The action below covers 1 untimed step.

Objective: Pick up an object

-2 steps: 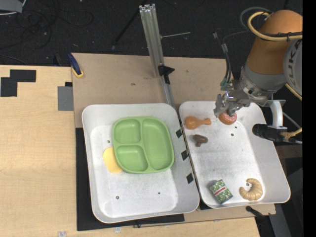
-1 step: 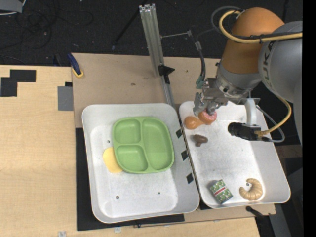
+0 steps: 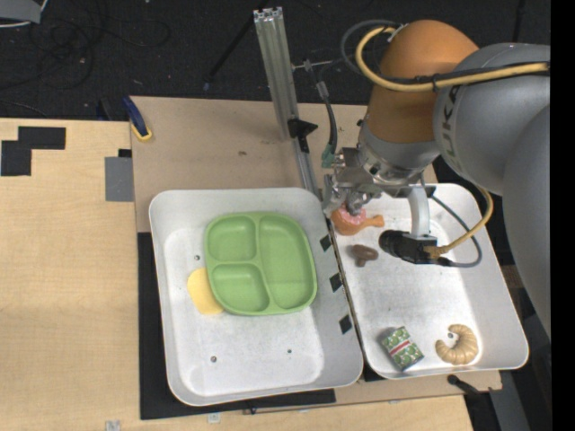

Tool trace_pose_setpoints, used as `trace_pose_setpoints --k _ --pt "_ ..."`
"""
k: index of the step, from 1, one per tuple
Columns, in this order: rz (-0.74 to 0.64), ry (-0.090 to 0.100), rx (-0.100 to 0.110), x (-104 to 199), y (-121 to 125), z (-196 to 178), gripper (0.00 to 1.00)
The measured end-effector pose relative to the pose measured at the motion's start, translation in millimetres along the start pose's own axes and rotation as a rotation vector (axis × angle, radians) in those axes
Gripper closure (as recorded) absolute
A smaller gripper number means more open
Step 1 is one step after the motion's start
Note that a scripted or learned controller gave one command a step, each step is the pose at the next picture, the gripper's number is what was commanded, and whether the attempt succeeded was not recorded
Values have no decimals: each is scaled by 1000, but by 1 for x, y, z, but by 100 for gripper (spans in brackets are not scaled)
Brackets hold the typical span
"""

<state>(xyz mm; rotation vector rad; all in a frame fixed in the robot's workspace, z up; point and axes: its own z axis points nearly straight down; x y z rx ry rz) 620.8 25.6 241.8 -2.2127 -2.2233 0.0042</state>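
Nearest the bottom edge, in the lower right of the frame, a croissant (image 3: pixel 458 345) lies in the corner of my right bin (image 3: pixel 503 348), with a small green carton (image 3: pixel 401 348) just beside it on its left. Neither is touched by anything.

Across the divider, the left bin (image 3: pixel 180 357) holds a green divided plate (image 3: pixel 260 263), and a yellow piece (image 3: pixel 202 293) pokes out from under the plate's lower left edge.

Further up the right bin, a small brown lump (image 3: pixel 364 255) lies apart from everything, near the middle of the frame. Just above it, an orange-pink toy (image 3: pixel 355 221) sits at the bin's upper left corner, directly under my gripper (image 3: pixel 353 196).

Whether my fingers are spread or closed I cannot tell; the wrist housing hides them from this angle, and I cannot say whether they touch the toy.

I judge the orange-pink toy to be my target. To do this well, I should centre over its thick part, keep clear of the bin wall and the upright metal post (image 3: pixel 283 88) close by, close firmly, then lift straight up.
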Motion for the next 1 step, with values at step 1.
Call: trace_pose_setpoints --k 1 --pt "0 -1 -3 48 18 12 100"
